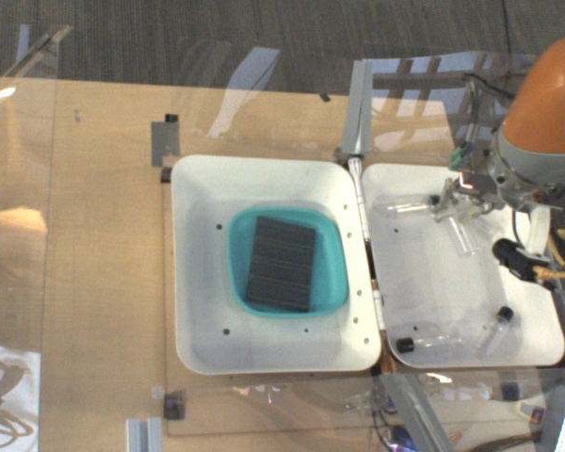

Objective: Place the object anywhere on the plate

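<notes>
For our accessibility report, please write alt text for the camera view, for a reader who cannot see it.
A dark ribbed rectangular object lies flat on a teal plate inside the left white bin. The grey and orange arm hangs over the right white bin, away from the plate.

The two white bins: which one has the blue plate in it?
The left bin. It holds the teal plate with the dark ridged block on it; the right bin doesn't.
</notes>
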Robot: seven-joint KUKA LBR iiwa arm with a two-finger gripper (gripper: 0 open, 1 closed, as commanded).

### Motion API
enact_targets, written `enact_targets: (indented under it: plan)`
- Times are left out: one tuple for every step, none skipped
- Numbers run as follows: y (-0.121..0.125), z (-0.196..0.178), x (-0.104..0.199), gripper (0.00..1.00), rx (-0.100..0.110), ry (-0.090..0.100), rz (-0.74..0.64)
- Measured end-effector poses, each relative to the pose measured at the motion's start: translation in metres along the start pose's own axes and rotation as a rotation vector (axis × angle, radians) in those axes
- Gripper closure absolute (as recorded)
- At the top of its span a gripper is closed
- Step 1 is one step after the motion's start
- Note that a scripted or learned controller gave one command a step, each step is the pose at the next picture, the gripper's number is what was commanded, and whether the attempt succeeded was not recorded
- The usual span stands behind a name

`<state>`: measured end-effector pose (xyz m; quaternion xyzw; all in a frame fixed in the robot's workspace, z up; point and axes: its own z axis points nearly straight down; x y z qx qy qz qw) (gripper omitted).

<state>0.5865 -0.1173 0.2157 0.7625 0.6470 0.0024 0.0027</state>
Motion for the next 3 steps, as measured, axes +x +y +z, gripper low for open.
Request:
enact_targets:
  plan:
    - [-0.043,0.031,0.08,1.0,0.004,0.001,-0.001]
    - [-0.059,0.031,0.166,1.0,0.004,0.002,-0.297]
    - [-0.059,0.031,0.166,0.0,0.004,0.002,-0.297]
